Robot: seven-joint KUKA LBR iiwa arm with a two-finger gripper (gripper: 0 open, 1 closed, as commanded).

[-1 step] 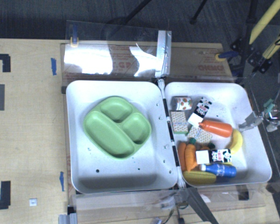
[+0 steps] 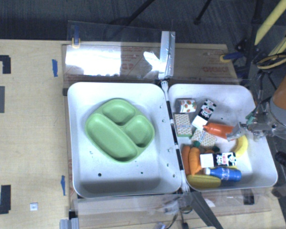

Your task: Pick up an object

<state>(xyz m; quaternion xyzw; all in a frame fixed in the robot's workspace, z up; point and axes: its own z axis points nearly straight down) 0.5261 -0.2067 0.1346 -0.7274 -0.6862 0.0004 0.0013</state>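
The right bin (image 2: 238, 95) holds a heap of toy food. Among it are an orange-red bottle (image 2: 219, 129), a yellow banana (image 2: 240, 146), a carrot (image 2: 194, 160), a blue bottle (image 2: 227, 174), a black-and-white carton (image 2: 207, 109) and a patterned box (image 2: 183, 124). My gripper (image 2: 250, 126) hangs over the right bin's right side. It is just above the banana's upper end and right of the orange-red bottle's tip. I see nothing lifted clear of the heap.
The left bin (image 2: 81, 99) carries a green divided plate (image 2: 120, 129). A clear plastic sheet (image 2: 114, 56) stands behind the bins. The arm's orange band (image 2: 282, 95) and cables crowd the right bin's right rim.
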